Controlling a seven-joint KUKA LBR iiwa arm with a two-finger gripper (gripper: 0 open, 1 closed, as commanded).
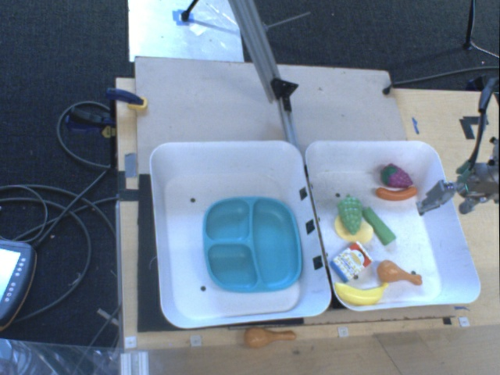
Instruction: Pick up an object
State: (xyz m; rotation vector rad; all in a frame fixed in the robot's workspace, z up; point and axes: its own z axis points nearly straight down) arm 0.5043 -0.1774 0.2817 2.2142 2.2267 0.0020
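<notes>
I see the jaws (447, 196) at the right rim of the right bin (457, 244), hanging over its edge; I cannot tell whether they are spread or pressed together, and I see nothing between them. Just to their left lie the purple toy (396, 176) and the orange sausage (397, 194), touching each other. Further left and lower sit the green grapes (350, 212) on a yellow piece (341, 229), with the green cucumber (378, 225) beside them. Below the jaws, toward the near rim, are the drumstick (398, 273), the small carton (350, 262) and the banana (361, 293). Well to the left, the other bin (176, 209) holds a blue divided plate (252, 244).
</notes>
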